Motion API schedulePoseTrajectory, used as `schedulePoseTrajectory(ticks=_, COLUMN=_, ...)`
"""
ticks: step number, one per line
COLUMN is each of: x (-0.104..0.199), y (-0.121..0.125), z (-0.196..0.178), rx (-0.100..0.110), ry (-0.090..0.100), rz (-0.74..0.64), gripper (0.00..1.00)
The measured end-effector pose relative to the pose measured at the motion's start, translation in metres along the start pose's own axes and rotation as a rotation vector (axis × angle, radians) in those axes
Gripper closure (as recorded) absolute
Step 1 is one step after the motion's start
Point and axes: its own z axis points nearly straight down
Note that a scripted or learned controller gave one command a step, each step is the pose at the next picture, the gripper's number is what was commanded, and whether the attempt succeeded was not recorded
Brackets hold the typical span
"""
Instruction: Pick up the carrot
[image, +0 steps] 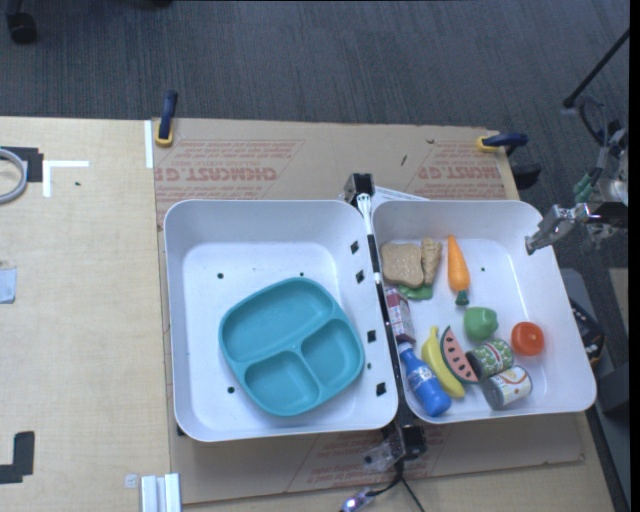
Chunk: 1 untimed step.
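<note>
The carrot is orange, slim, green-stemmed, lying beside bread; whether the gripper is clenched is unclear.

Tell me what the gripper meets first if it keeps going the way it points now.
Probably the right bin's rim. The gripper points left from that edge, and past the rim the carrot looks next in line, though height above the bin is unclear.
</note>
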Motion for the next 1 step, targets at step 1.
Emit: schedulePoseTrajectory(ticks=1, x=0.0567, y=0.0565, z=0.127, rx=0.0, ry=0.0, rz=0.0, gripper=0.0)
